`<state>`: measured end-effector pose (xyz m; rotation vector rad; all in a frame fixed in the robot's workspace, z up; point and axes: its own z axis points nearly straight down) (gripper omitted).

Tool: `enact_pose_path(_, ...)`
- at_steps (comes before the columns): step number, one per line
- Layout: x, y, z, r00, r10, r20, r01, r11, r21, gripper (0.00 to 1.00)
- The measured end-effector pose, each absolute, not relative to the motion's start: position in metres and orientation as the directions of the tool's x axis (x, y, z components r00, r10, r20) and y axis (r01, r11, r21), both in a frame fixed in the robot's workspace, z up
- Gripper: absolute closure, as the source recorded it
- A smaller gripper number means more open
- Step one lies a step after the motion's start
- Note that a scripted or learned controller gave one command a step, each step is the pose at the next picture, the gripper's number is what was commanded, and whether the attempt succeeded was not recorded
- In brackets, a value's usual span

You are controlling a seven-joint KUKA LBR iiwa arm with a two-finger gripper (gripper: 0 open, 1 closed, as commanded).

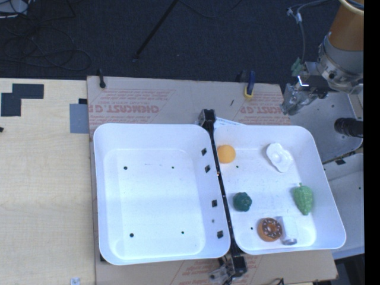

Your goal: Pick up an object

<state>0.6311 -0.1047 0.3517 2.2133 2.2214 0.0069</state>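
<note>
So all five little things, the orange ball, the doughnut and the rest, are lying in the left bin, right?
Not quite: the camera view shows all five, including the orange ball and the doughnut, lying in the right bin, not the left bin.

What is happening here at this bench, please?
A grey robot arm with an orange band reaches in from the right, and its gripper is above the cardboard just behind the right white bin. That bin holds a small orange ball, a white lumpy object, a dark green round object, a light green leafy object and a brown doughnut-shaped toy. Nothing is picked up yet.
</note>
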Motion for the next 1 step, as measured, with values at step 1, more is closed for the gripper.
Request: enact_pose_path(1, 0.5792, -0.1436, 0.287, 0.005, 1.0, 0.0, 1.0, -0.005, -0.011, 1.0)
